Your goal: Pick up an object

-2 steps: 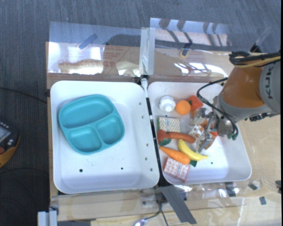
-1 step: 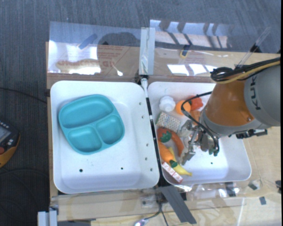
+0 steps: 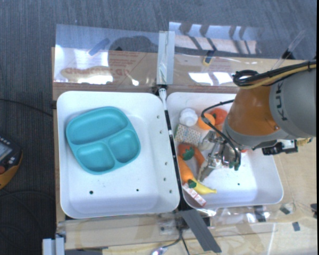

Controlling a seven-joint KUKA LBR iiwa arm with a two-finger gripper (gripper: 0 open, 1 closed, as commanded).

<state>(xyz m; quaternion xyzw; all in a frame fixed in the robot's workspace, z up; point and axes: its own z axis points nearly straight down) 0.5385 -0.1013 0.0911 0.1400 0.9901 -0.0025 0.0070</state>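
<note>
camera view: the arm point(image 3: 271, 110) reaches into the right bin point(image 3: 266, 187); its gripper point(image 3: 206, 170) hangs over the toy clutter, fingers slightly spread and pinching nothing. a good grasp needs a straight descent, straddling one piece (they crowd together). nearest are the long orange carrot point(image 3: 186, 170) and, smaller, the yellow banana point(image 3: 203, 188) by the bin's front-left corner.

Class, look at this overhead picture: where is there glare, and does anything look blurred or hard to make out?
Camera view: glare streaks the clear panels behind the bins; the teal tray is sharp and evenly lit; the gripper and the small items around it are cluttered and hard to separate.
</note>
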